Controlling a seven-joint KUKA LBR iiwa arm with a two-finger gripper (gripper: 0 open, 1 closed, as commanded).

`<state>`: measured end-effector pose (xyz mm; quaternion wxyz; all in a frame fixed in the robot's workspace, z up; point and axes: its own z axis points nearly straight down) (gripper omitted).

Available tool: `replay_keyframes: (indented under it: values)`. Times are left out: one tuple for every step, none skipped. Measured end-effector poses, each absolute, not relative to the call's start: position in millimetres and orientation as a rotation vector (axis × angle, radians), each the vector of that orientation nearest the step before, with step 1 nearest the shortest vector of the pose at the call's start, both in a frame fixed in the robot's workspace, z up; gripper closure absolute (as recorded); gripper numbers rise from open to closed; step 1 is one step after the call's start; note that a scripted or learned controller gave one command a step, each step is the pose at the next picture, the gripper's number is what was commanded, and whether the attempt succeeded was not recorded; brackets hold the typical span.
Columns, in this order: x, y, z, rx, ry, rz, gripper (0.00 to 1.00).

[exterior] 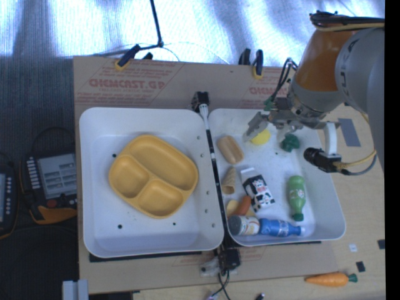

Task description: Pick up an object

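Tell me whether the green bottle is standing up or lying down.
Lying down. The green bottle rests on its side on the floor of the right bin, cap toward the bin's near edge.

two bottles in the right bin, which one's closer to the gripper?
The green bottle, mid-bin below the gripper. The blue bottle lies along the near wall, farther off.

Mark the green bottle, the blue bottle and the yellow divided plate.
green bottle [296,196], camera view, on its body.
blue bottle [278,229], camera view, on its blue label.
yellow divided plate [154,175], camera view, on the central divider ridge.
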<state>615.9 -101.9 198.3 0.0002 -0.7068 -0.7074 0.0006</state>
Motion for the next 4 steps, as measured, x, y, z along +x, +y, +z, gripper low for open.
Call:
replay_keyframes:
  values:
    - [588.5, -97.0, 97.1, -2.221, -2.222, 0.0, 0.0]
    - [542.9, -127.0, 94.6, -2.235, -2.245, -0.027, 0.0]
    - [543.0, -131.1, 105.4, -2.245, -2.243, -0.023, 1.0]
    - [522.9, -84.2, 228.9, -2.221, -2.223, 0.0, 1.0]
